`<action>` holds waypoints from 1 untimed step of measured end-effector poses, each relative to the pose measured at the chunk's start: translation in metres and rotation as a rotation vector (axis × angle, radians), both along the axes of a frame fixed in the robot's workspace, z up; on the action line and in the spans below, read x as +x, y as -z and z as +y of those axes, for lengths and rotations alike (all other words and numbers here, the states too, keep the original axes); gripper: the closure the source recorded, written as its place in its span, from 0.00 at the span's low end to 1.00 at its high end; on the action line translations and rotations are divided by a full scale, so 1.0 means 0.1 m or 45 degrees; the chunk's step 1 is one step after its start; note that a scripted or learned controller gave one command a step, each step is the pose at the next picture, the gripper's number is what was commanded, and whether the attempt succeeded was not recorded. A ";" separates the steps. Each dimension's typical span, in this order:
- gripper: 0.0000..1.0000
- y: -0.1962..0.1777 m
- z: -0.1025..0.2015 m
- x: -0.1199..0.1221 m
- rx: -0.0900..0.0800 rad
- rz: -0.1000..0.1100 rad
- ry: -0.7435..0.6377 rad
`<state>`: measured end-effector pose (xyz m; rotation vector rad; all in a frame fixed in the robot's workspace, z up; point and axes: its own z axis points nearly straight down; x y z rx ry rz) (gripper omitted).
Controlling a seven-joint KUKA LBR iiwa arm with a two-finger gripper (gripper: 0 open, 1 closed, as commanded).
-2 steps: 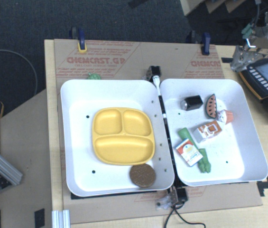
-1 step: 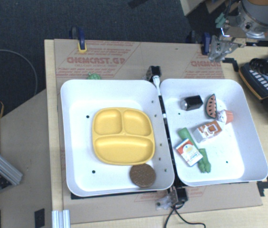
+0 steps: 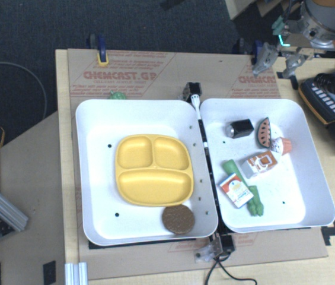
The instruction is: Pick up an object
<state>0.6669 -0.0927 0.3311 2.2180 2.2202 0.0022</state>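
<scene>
Above the right bin's (image 3: pixel 309 159) far edge the gripper (image 3: pixel 278 61) hovers, fingers spread, holding nothing; best drop squarely over the isolated black block (image 3: pixel 240 127).

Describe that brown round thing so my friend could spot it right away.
Start at the left white bin, which holds a big yellow divided plate. Just below the plate's lower right corner, near the bin's front edge, lies a cookie. It is a flat, dark brown disc, unlike any of the items in the other bin.

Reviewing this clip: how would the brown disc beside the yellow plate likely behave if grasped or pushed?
The brown disc lies flat in the left bin, so it probably slides rather than rolls. Its low profile likely gives the pincer little edge to grip. It looks small, thin and probably light.
</scene>
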 end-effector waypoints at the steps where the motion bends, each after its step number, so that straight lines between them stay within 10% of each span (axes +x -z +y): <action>1: 1.00 -0.11 0.00 0.01 -0.002 -0.006 -0.001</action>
